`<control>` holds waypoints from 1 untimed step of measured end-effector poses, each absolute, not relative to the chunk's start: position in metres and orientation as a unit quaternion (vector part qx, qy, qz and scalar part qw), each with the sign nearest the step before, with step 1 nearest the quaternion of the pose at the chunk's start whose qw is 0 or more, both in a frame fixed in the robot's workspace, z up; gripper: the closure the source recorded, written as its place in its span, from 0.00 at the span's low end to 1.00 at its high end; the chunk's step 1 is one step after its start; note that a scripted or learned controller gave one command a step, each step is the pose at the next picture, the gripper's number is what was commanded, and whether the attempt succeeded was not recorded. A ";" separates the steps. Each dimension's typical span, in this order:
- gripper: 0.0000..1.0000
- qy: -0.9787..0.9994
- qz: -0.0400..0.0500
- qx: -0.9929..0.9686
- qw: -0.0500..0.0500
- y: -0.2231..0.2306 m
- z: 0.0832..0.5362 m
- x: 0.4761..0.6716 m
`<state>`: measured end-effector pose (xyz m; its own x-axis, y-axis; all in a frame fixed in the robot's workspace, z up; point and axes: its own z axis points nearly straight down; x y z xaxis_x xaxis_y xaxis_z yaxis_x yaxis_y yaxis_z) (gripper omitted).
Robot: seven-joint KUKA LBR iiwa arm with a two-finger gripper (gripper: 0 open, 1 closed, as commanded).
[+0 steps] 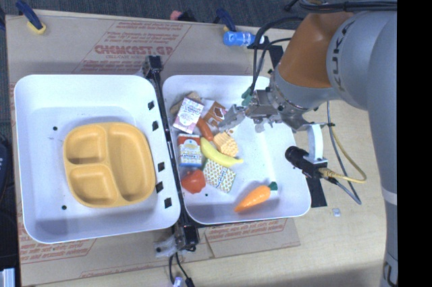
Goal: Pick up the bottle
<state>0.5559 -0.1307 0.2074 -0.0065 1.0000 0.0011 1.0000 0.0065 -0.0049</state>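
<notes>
Seen from above, a grey robot arm with an orange band reaches from the right into the right-hand white bin, its gripper low over a heap of toy food near the bin's upper middle. How far the hand is open, and whether it grips anything, cannot be told at this size. What may be the bottle lies left of a banana, above a tomato; the left bin holds a yellow divided plate.
</notes>
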 end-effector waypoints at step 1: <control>1.00 -0.711 0.002 -0.703 0.003 -0.130 0.217 0.556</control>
<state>0.5562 -0.1303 0.2175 -0.0116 0.9999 0.0018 0.9999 0.0116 -0.0076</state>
